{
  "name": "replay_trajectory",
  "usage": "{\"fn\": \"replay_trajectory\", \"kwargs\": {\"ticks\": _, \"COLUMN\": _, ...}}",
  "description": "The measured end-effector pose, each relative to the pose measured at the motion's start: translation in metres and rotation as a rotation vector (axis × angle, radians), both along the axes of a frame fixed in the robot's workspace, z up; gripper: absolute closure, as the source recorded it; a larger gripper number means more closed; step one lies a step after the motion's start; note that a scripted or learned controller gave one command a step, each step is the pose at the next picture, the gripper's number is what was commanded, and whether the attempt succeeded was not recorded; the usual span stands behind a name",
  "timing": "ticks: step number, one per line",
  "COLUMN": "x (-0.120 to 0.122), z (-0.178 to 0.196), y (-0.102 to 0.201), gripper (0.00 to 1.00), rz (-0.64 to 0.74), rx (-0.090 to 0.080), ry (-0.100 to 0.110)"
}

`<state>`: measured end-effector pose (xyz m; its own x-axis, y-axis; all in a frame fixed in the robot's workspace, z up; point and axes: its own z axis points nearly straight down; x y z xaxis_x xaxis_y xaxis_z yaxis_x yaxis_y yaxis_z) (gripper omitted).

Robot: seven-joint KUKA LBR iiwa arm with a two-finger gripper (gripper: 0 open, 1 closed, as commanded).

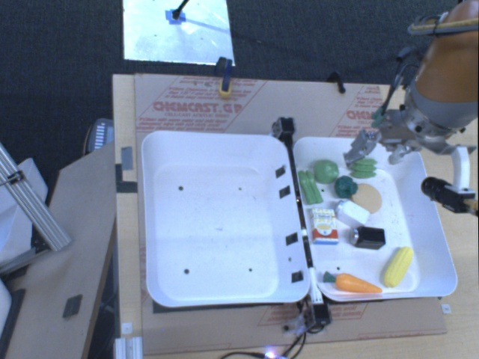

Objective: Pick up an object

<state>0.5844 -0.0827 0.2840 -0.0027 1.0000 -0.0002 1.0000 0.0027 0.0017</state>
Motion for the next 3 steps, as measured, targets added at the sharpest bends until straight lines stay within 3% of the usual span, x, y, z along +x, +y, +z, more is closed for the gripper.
{"fn": "replay_trajectory", "kwargs": {"ticks": 1, "x": 0.001, "z": 0.011, "y": 0.0, "gripper": 1.0, "rz": 0.002, "rx": 0.0, "ry": -0.003}}
{"fn": "replay_trajectory", "kwargs": {"ticks": 2, "x": -0.104, "z": -0.106, "y": 0.017, "gripper": 1.0, "rz": -0.003, "rx": 0.004, "ry": 0.018}}
{"fn": "replay_trajectory", "kwargs": {"ticks": 3, "x": -0.063, "z": 0.022, "y": 0.067, "gripper": 1.0, "rz": 0.009, "rx": 0.001, "ry": -0.015}}
